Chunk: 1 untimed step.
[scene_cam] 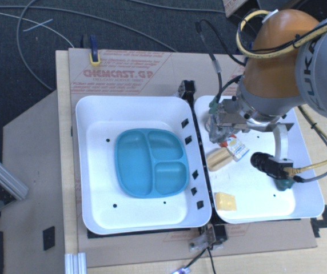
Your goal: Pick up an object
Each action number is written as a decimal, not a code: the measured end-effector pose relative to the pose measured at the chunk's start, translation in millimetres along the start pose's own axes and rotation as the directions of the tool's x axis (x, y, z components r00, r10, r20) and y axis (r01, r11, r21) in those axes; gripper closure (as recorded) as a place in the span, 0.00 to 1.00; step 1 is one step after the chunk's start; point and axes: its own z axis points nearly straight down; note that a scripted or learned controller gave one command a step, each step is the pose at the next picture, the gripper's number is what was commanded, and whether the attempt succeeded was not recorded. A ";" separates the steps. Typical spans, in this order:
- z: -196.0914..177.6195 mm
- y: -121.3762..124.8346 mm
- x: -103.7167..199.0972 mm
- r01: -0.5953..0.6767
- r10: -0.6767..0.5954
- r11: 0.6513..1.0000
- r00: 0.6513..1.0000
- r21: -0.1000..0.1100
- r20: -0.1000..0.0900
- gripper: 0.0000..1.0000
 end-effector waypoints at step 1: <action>6.4 -5.0 52.9 -0.001 0.001 1.000 1.000 0.002 0.000 1.00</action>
